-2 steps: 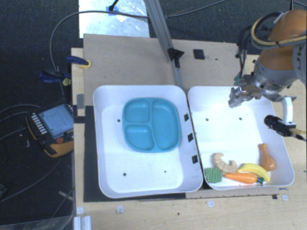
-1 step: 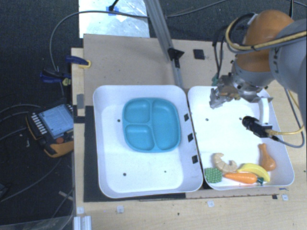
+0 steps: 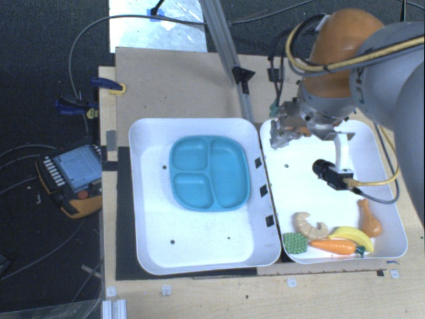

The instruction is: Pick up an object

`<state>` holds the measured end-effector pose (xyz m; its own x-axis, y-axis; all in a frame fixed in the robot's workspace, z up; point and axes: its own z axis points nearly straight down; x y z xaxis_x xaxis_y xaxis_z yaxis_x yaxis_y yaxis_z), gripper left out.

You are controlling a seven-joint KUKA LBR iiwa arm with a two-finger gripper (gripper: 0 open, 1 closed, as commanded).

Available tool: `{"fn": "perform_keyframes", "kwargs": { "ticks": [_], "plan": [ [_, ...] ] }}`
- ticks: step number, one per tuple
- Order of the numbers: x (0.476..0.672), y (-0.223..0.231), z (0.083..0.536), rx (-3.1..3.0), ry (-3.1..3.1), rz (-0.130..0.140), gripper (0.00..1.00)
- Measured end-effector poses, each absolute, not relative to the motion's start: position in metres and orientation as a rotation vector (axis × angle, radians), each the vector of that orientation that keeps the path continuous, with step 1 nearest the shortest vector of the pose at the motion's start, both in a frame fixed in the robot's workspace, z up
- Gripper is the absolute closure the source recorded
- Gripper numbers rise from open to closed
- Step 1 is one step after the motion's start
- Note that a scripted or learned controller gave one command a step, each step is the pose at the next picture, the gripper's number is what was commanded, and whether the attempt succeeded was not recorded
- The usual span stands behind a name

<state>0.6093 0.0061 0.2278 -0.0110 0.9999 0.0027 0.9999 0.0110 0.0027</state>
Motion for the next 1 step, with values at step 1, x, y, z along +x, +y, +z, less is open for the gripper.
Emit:
{"fn": "perform_keyframes", "kwargs": {
  "ticks": [1],
  "plan": [
    [0.6242, 0.0641, 0.2288, -2.209, -2.234, -0.007, 1.00]
  ]
}}
